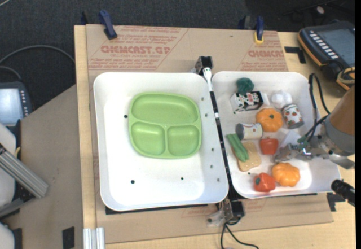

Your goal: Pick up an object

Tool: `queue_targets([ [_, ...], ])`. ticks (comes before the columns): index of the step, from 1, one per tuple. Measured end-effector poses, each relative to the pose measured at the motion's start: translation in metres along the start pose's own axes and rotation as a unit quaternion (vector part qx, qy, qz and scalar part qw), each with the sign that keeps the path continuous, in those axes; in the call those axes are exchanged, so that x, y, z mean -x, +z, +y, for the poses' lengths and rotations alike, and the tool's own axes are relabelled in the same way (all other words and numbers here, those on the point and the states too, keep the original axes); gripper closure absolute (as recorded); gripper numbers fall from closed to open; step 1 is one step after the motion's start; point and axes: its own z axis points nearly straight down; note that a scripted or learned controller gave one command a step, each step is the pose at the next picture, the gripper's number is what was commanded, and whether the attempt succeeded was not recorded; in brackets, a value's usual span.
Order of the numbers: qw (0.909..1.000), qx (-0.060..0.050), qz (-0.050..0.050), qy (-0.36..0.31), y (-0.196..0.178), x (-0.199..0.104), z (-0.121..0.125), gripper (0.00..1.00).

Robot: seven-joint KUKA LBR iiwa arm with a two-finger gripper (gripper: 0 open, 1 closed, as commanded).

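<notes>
Several small toys crowd the right bin (pixel 302 81), and any of them could be the object to pick. Nearest the gripper (pixel 290 153) are a red pepper-like piece (pixel 269 145) just beside its tip and an orange pumpkin-like toy (pixel 286 174) just below it. Further out lie a second orange pumpkin (pixel 270 119), a red tomato-like toy (pixel 263 182), a green strip (pixel 237 147) resting on a tan cracker-shaped piece (pixel 250 161), a small grey-and-white cylinder (pixel 249 131), a black-and-white cow-print toy (pixel 247 100), a dark green lump (pixel 244 84), a white ball (pixel 280 98) and a small jar-like thing (pixel 293 116).

Gripper sits low inside the right bin, arm reaching in from the right. Metal fingers point left toward the red piece; whether they are spread or pinched I cannot tell, too small and blurred. Nothing visibly sits between them, so no grasp confirmed.

Step, as I judge it: approach or descent onto a target, lift not yet done. Next move calls for centering on one toy without nudging close neighbours, then closing and rising straight.

Left bin (pixel 107 146) holds a green divided plate (pixel 166 125). Baseboard (pixel 141 47) under the bins reads "CHEMCAST" in red print, repeated at the right side; smaller lines are unreadable. Two clamps (pixel 107 23) grip the board's far edge.
</notes>
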Motion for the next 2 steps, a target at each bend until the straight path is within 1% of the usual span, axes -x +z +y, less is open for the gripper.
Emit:
queue_targets([
  [1, 1.0, 0.004, -0.008, 0.002, -0.016, 0.004, 0.0, 1.0],
  [2, 0.9999, 0.007, -0.01, -0.001, -0.072, -0.083, 0.015, 1.0],
])
